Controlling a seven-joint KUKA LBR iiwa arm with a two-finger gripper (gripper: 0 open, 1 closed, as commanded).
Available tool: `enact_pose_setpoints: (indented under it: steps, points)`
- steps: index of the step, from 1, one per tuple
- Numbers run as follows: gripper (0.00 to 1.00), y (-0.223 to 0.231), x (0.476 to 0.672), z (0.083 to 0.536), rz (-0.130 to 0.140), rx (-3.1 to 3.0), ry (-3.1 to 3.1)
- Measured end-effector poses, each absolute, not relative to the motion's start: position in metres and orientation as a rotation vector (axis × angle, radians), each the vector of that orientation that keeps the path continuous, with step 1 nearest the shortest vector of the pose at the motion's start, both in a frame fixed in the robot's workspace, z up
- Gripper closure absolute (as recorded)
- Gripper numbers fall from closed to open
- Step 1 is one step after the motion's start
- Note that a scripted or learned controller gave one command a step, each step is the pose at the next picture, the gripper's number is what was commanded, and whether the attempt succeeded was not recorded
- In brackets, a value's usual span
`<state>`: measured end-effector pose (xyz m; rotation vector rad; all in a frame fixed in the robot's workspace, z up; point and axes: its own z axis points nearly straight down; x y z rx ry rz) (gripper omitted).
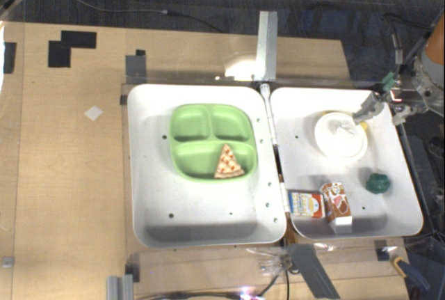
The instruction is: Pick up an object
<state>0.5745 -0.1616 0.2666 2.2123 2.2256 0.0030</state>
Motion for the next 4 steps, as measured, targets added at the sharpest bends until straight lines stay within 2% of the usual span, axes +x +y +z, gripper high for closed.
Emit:
enact_pose_setpoints:
  steps: [1, 2, 3, 4]
  points:
    - [0.0, -0.115, 0.487, 0.145, 0.002, 2.223, 2.219]
    - [0.0, -0.131, 0.491, 0.089, 0.014, 2.237, 2.192]
    - [0.0, -0.173, 0.492, 0.089, 0.019, 2.041, 2.382]
    - [1.0, -0.176, 0.495, 0.101, 0.02, 2.037, 2.371]
